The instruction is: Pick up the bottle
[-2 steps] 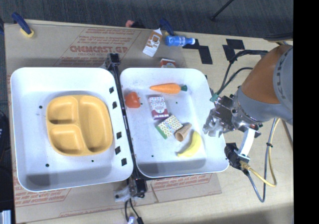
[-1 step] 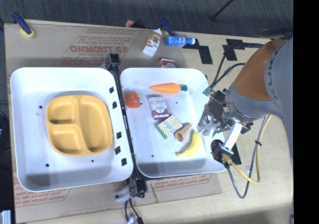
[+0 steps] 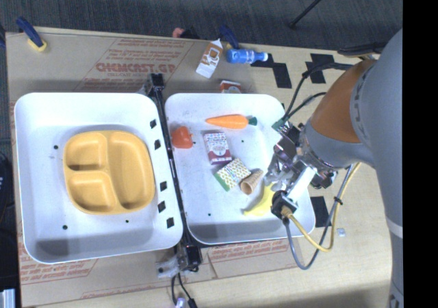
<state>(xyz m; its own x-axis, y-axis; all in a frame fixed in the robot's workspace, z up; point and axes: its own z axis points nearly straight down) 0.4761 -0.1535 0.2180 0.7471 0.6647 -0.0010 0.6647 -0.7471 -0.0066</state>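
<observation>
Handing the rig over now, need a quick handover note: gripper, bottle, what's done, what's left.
Gripper: low over the right bin's right side, by the banana and ice cream cone; nothing visibly between its fingers.
Bottle: blue, lying on the bench behind the right bin, outside both bins, well away from the gripper.
Left bin: holds a yellow divided plate.
Done: nothing; bottle not picked.
Left: move to the bottle, grasp, lift.
</observation>
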